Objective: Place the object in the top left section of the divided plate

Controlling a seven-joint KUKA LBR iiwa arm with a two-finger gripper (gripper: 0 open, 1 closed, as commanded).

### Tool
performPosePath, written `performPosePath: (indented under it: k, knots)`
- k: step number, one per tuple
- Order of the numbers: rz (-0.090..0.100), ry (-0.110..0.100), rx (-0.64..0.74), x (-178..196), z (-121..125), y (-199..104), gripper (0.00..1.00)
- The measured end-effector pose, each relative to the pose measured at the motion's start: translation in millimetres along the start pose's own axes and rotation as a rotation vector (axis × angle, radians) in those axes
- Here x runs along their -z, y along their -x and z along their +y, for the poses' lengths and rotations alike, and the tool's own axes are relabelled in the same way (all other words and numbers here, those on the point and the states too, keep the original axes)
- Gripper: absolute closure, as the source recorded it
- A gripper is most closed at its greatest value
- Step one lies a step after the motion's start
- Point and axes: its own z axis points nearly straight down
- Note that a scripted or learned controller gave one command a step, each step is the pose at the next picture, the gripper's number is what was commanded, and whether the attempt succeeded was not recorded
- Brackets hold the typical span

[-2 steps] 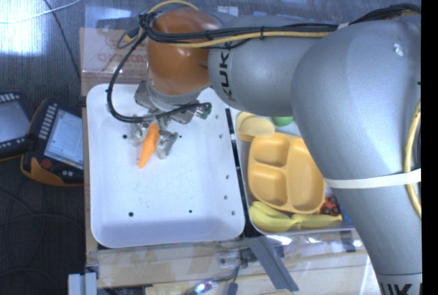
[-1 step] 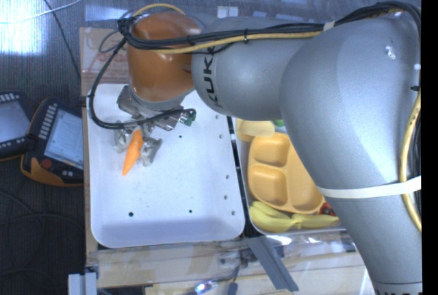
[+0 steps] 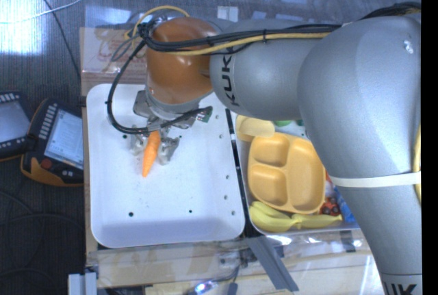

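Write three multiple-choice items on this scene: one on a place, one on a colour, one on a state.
1. Where is the carrot?
A. left bin
B. right bin
C. on the plate

2. What colour is the divided plate?
A. blue
B. yellow
C. red

3. Where is the gripper relative to the carrot?
A. over the plate
B. directly at the carrot
C. outside both bins

Key: 1 A, it lies on the left bin floor. 2 B, the plate in the right bin is yellow. 3 B, the gripper sits over the carrot's upper end.
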Motion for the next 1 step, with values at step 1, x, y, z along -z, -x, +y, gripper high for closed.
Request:
performPosePath:
  k: [1]
  knots:
    - [0.004, 0.005, 0.242, 11.0, -36.5, 20.8, 1.0]
